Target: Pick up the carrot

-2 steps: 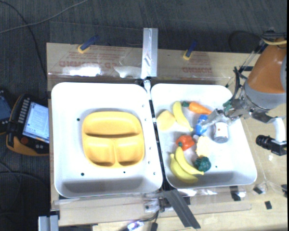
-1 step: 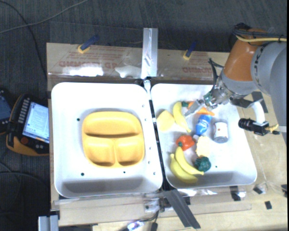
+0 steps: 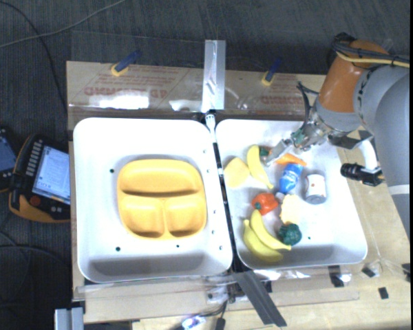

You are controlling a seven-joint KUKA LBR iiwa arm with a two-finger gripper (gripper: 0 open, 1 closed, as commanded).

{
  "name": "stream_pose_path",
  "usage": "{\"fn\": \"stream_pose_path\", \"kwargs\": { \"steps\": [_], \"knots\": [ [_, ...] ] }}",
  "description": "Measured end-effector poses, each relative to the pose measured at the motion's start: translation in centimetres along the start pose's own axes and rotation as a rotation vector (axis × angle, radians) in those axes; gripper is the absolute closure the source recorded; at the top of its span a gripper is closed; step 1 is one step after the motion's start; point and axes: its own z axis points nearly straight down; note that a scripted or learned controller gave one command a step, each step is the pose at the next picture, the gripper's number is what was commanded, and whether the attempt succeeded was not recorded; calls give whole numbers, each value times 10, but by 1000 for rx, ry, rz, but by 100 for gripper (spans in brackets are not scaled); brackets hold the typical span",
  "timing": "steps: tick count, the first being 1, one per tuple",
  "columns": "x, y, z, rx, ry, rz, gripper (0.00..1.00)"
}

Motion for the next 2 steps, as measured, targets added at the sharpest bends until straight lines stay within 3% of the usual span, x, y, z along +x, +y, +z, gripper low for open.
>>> {"fn": "stream_pose_path", "kwargs": {
  "steps": [1, 2],
  "knots": [
    [0, 0, -8, 5, 0, -3, 100],
    [62, 16, -86, -1, 2, -68, 100]
  ]
}}
